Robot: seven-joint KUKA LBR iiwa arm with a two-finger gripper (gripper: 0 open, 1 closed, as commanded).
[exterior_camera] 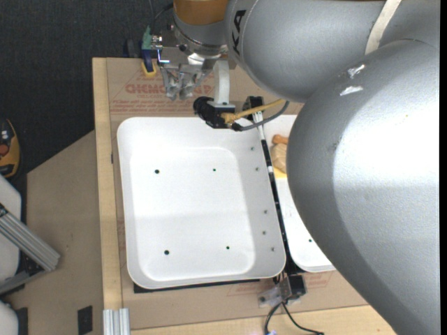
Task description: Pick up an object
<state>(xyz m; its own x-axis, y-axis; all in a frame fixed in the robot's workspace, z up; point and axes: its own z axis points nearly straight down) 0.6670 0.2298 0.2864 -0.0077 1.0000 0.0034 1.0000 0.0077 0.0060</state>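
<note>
In the camera view, the gripper (pixel 180 86) hung beyond the far edge of the left bin (pixel 140 208), over the wooden bench (pixel 108 187). Its fingers stood close together with nothing between them. A tan object (pixel 279 152) lay in the right bin (pixel 307 253), near its left wall, mostly hidden by the grey arm (pixel 370 159).

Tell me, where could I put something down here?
The left bin has a bare floor between all four walls. The right bin is crowded: the arm covers most of it, and a tan object lies by the divider.
</note>
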